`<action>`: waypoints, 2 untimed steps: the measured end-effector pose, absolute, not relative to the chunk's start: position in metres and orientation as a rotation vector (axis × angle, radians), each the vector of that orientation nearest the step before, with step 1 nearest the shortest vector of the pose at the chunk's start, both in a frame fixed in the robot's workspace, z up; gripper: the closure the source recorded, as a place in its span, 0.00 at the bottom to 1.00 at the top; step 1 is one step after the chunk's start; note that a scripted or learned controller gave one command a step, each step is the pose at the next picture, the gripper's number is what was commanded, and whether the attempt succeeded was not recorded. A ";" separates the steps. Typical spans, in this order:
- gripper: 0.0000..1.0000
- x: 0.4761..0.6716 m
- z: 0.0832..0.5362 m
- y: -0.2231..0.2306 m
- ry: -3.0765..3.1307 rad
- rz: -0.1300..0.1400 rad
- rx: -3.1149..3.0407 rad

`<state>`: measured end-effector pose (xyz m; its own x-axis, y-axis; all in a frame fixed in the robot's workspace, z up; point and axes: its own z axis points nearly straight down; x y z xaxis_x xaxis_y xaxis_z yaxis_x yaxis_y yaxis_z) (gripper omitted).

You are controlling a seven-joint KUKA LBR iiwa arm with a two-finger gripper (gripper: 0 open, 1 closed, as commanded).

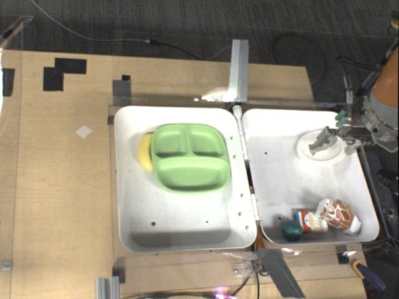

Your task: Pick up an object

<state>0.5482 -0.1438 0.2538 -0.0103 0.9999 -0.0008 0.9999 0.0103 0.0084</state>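
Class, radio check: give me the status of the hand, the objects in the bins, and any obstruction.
Hand over white lid in right bin. Snack packet and green ball at near edge. Green tray in left bin. Nothing obstructing.

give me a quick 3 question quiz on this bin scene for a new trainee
1. True or false: the green divided tray lies in the right bin.
2. Which thing does the gripper hover over? A) the white round dish B) the dark green ball C) the crumpled snack packet
3. Fill in: a ____ coloured thing peeks out from under the tray's left edge.

Key
1. False. It lies in the left bin.
2. A. The gripper is over the dish near the right bin's far side; the ball and the packet lie at its near edge.
3. Yellow.
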 end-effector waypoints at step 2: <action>0.00 0.530 0.206 -0.181 2.604 0.004 1.746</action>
<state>0.5298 -0.1806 0.2058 -0.3799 0.9250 -0.0041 0.9250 0.3799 0.0059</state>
